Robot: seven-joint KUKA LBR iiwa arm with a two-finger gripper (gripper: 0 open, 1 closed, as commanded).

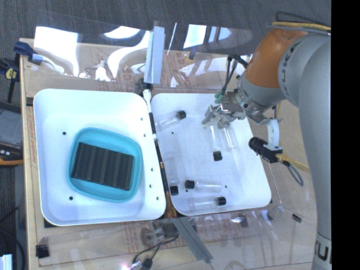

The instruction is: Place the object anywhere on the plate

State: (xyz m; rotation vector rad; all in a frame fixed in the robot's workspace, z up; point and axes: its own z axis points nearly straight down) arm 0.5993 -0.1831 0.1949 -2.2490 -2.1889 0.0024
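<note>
Camera view, looking down at a slant: you have two shallow white bins side by side on the table. Left bin carries the plate, a light-blue rounded tray with a dark ribbed insert, sitting a little left of the bin's middle and slightly rotated. Right bin carries several clear vials with black caps. One vial lies near the upper left corner, cap toward the right. A second vial lies near the bin's middle, just below the tool, running top to bottom with its cap at the lower end. A third vial and a fourth lie along the bottom edge, roughly parallel, close together; a small black cap-like piece sits by the lower left wall. Your arm comes in from the right, orange band high over the bin's upper right corner. The tool hangs over the upper middle of the right bin; whether it is spread or pinching cannot be told at this size, and you see nothing clearly held by it. All vials are well apart from the plate.
</note>
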